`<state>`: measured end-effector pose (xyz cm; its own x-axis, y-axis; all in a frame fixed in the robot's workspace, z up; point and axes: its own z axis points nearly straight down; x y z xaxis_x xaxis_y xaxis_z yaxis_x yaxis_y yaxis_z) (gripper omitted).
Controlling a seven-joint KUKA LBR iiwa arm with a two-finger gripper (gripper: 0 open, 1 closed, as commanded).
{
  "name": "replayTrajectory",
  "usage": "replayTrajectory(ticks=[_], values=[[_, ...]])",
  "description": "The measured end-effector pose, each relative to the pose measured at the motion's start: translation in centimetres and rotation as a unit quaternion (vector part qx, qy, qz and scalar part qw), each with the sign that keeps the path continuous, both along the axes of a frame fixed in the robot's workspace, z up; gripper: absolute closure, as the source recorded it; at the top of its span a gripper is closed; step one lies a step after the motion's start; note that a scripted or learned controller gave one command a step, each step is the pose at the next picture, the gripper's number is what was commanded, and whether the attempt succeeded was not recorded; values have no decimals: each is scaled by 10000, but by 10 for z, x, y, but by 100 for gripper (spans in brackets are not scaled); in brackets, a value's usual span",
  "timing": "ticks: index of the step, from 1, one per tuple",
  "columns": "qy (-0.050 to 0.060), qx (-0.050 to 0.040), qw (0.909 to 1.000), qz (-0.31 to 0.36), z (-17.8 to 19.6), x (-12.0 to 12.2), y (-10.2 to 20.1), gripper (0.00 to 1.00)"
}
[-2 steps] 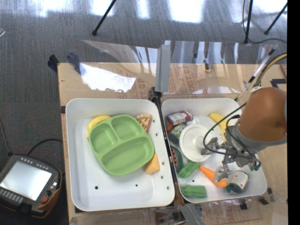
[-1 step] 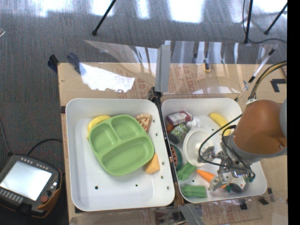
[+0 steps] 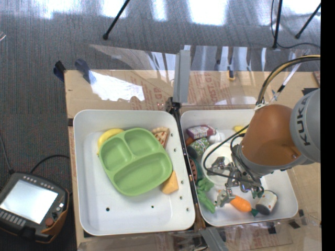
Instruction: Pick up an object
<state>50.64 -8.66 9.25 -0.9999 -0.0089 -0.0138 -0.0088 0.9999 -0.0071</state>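
My gripper [image 3: 241,193] hangs low in the right bin [image 3: 291,192], under the orange wrist band. Its fingers stand apart, open, just above an orange carrot [image 3: 242,205] that lies on the bin floor near the front wall. Nothing is held between them. Right of the carrot lies a white and dark toy [image 3: 266,201]. Green leafy pieces [image 3: 204,194] lie to the gripper's left. A white plate [image 3: 215,157] sits behind it, partly hidden by the arm.
A purple box [image 3: 200,132] and a green packet [image 3: 198,146] rest at the right bin's back left. The left bin [image 3: 89,192] holds a green divided tray [image 3: 136,161], a yellow banana [image 3: 109,135], a sandwich wedge [image 3: 162,136] and an orange slice [image 3: 170,183].
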Motion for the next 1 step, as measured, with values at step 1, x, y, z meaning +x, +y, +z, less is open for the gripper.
replayTrajectory(ticks=[1], values=[[57, 45, 9994, -345, -5, 67, -2, 0]])
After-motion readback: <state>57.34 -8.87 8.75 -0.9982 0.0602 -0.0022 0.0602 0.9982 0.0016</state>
